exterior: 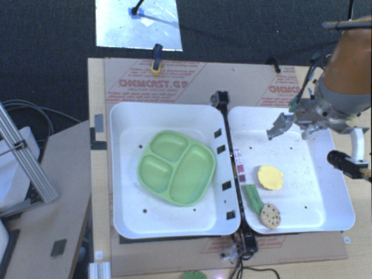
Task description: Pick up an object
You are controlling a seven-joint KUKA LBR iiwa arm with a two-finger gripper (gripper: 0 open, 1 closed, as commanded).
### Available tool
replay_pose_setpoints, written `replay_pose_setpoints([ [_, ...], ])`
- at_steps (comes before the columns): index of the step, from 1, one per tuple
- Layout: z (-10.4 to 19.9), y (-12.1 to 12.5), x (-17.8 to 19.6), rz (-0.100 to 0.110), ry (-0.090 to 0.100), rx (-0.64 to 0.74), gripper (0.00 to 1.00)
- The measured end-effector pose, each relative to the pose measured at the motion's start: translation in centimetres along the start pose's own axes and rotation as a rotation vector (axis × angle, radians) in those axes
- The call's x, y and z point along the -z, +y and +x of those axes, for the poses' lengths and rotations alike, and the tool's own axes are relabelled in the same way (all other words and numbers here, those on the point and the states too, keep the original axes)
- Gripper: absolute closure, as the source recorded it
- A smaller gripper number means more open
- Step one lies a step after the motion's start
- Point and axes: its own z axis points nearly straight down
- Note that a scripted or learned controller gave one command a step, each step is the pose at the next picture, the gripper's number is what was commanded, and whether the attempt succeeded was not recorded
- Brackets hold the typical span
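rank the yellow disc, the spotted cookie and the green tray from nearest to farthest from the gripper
From the gripper, in the camera view:
1. yellow disc, right bin, below the gripper
2. spotted cookie, right bin's near edge
3. green tray, left bin

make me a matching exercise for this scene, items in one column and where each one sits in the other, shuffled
Items:
1. green divided plate
2. yellow round piece
3. speckled cookie
4. tool

Places:
A. near front edge of the right bin
B. over the right bin's back part
C. middle of the left bin
D. middle of the right bin

Pairs: 1-C, 2-D, 3-A, 4-B
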Motion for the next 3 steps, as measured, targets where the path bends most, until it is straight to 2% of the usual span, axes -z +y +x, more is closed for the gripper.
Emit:
replay_pose_setpoints([
  [1,-1.2,-7.7,-7.2,0.009,0.003,-0.005,0.0],
  [2,-0.1,-6.2,-17.2,0.001,0.001,-0.002,0.0],
  [3,-0.1,-6.0,-15.6,-0.004,0.002,-0.001,1.0],
])
